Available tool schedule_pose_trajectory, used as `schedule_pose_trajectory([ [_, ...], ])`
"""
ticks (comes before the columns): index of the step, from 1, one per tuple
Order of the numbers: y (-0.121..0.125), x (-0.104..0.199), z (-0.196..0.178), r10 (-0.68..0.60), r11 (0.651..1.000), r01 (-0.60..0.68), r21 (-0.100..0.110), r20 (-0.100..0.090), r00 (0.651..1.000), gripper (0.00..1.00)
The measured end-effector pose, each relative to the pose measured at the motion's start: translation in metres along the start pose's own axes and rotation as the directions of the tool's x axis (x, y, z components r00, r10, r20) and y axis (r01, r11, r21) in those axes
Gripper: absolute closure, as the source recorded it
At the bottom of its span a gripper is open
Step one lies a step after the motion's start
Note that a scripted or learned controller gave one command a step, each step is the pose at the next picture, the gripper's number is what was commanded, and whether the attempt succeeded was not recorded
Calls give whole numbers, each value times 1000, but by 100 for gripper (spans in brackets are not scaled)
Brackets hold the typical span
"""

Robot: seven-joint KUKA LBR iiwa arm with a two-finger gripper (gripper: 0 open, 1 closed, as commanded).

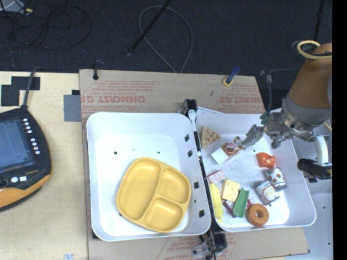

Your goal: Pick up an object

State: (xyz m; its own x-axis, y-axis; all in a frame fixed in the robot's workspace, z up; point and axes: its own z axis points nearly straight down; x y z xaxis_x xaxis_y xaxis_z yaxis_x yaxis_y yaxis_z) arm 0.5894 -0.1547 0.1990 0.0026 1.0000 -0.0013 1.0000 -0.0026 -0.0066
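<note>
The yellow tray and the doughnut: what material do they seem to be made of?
The yellow tray looks like moulded plastic: one even colour, soft sheen, rounded compartment walls. The doughnut is probably a plastic toy, smooth and glossy; at this size, that stays uncertain.

two white bins (108, 129), one yellow divided plate (153, 194), one donut (257, 214), two small cans (271, 184)

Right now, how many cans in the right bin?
2. Both lie near the right bin's right side: one can just below the red piece, the other can beside it, lower left. More could hide under clutter.
</note>
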Motion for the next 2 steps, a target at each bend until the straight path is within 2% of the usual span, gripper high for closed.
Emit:
schedule_pose_trajectory([
  [1,8,-46,2,-1,1000,1,-5,1,1000,0],
  [2,6,-57,61,-4,1000,4,1,-3,1000,0],
])
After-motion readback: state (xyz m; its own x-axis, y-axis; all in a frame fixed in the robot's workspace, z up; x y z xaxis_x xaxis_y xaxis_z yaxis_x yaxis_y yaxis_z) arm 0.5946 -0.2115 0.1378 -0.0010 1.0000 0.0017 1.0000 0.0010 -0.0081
